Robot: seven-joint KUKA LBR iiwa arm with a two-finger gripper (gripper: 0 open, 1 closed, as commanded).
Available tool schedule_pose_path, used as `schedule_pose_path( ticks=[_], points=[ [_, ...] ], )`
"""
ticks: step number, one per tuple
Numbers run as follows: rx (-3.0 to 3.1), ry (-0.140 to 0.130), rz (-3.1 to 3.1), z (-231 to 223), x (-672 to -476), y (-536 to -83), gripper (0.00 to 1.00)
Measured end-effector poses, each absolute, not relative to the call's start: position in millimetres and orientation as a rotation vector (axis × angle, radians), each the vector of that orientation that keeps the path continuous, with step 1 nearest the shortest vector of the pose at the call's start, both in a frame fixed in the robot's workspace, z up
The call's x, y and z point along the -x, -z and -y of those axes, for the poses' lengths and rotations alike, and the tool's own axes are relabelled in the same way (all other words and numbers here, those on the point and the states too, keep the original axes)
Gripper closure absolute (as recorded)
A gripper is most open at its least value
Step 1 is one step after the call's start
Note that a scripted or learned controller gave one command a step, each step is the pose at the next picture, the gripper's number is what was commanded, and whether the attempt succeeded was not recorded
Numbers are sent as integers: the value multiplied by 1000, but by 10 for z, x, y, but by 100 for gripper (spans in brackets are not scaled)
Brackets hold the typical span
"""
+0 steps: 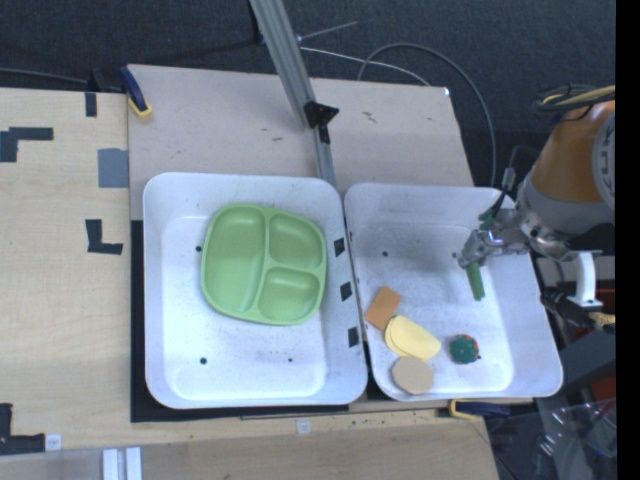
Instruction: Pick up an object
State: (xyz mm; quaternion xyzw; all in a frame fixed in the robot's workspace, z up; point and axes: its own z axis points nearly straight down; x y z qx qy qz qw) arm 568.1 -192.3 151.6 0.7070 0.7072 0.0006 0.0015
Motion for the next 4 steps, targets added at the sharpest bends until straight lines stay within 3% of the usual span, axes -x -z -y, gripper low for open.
schedule_pose_path(
  ticks=[2, 4],
  points=[
    [-2218, -2, -2222, 1915, -5599, -2324, 100],
    [-2215, 0, -2230, 840, -5553, -2360, 100]
  ],
)
